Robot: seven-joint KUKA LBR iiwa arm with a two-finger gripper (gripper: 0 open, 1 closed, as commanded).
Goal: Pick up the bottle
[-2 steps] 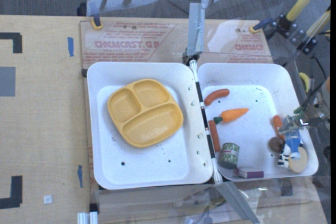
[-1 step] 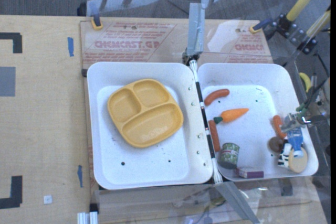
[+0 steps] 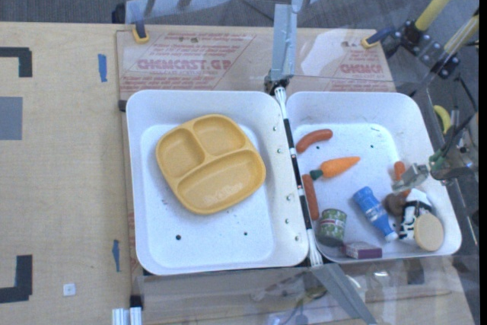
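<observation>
The bottle [image 3: 372, 210] is small and blue with a white cap. It lies on its side in the right bin [image 3: 358, 112], toward the front right, with the cap pointing to the bin's front right corner. Nothing covers it. A brown lump [image 3: 395, 202] and a black-and-white toy [image 3: 412, 216] lie close on its right, and a green can [image 3: 332, 224] stands to its left.
The right bin also holds a carrot [image 3: 338, 166], two red sausages [image 3: 314, 138] [image 3: 310, 196], a purple box [image 3: 363, 250], a tan disc [image 3: 428, 232] and a small grey metal piece [image 3: 411, 176]. A yellow divided plate [image 3: 211, 162] lies in the left bin [image 3: 144, 186].
</observation>
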